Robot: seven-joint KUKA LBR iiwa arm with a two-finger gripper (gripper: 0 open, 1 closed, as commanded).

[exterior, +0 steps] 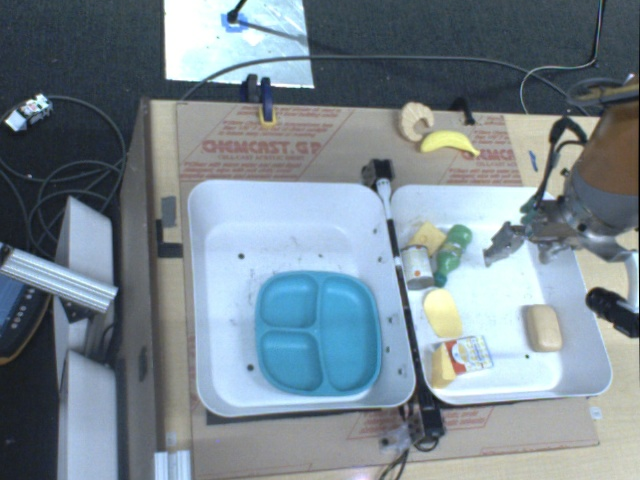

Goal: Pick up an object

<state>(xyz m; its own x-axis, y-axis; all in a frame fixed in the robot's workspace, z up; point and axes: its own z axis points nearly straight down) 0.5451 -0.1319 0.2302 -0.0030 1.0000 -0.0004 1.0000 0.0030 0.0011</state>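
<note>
While arm reaches in from right, gripper hangs above right bin, upper part, nothing between fingers; fingers look slightly apart, though hard to judge from here. Green bottle just left of it. Tan block below. Blue divided plate sits in left bin.

The right bin holds a green bottle lying flat, a yellow lemon-like piece and a tan oval block. A small red-and-white packet lies near the front wall
</note>
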